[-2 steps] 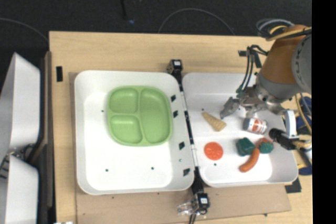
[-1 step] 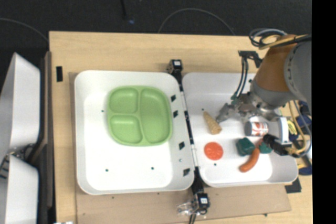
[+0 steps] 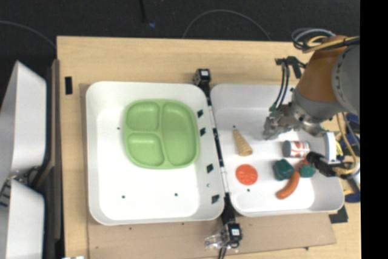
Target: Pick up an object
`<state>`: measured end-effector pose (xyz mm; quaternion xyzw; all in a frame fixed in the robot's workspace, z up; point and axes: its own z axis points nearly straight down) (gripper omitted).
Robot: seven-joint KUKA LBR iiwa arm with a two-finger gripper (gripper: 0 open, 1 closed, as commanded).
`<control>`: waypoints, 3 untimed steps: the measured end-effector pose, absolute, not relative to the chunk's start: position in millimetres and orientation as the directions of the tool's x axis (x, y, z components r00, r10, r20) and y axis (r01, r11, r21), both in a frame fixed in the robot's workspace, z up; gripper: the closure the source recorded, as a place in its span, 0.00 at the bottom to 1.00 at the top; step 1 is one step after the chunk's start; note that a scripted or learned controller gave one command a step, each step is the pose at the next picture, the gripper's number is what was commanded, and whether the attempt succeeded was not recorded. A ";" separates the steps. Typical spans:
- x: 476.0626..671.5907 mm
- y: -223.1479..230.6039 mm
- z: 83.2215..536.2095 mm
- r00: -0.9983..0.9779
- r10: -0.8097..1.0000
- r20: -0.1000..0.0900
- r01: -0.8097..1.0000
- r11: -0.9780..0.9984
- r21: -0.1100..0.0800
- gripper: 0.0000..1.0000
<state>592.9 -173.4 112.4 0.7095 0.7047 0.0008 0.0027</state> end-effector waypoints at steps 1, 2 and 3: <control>603.1 -170.7 170.9 -0.003 1.000 -0.002 1.000 0.003 0.007 1.00; 608.3 -178.6 218.2 -0.003 1.000 -0.003 1.000 0.003 0.007 1.00; 611.7 -188.5 278.7 -0.005 1.000 -0.003 1.000 0.005 0.009 1.00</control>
